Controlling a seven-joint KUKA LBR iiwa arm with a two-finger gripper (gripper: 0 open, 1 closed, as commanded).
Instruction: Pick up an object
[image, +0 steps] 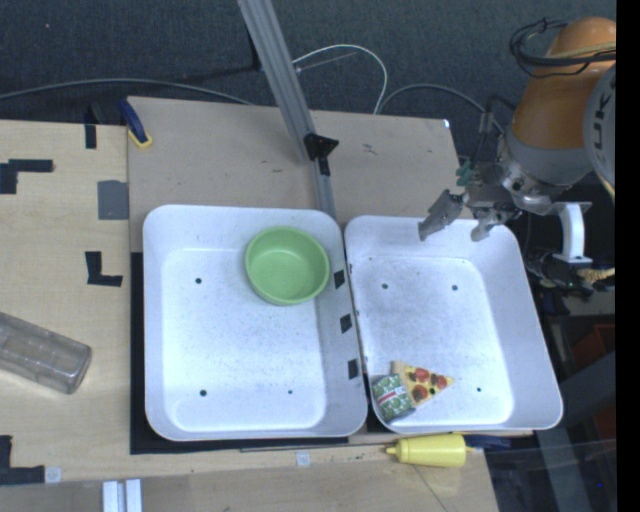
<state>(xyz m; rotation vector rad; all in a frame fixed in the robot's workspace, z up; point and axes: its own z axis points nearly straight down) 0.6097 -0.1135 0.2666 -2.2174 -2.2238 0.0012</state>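
Gripper (462, 222) fingers spread, nothing between them, hovering at the far rim of the right shallow white bin (520, 330). Pizza-slice toy (424, 381) and small green packet (392, 397) lie at that bin's near-left corner; round green bowl (287, 265) sits in the neighbouring left bin (180, 350).

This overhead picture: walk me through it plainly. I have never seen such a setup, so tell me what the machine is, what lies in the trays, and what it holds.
One camera looks down at a slant on a bench. The grey and orange machine at the right is a robot arm; its gripper, two spread fingers, hovers over the far edge of the right bin and holds nothing. The left bin contains a green bowl. In the right bin's near left corner lie a toy pizza slice and a small green packet, touching each other. A yellow bottle lies on the bench just in front of that bin, and a clear plastic container lies at far left.
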